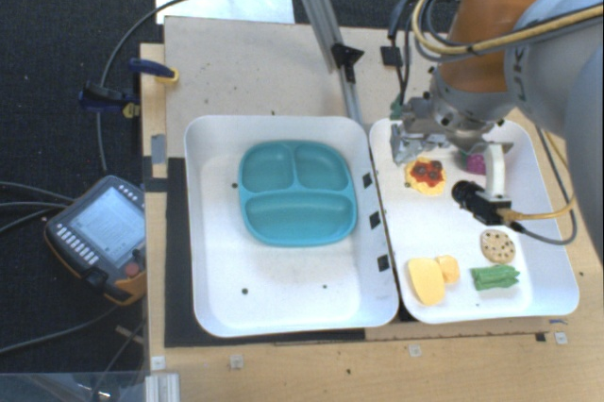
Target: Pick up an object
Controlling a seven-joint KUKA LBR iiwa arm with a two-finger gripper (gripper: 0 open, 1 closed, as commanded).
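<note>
My own grey arm crowds the right white bin's far end, while bare floor lies between its scattered toy foods.

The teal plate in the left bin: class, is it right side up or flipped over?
Right side up. The plate lies flat in the left bin with its three hollow compartments facing the camera.

Teal divided plate in left bin, pincer above pizza toy
</note>
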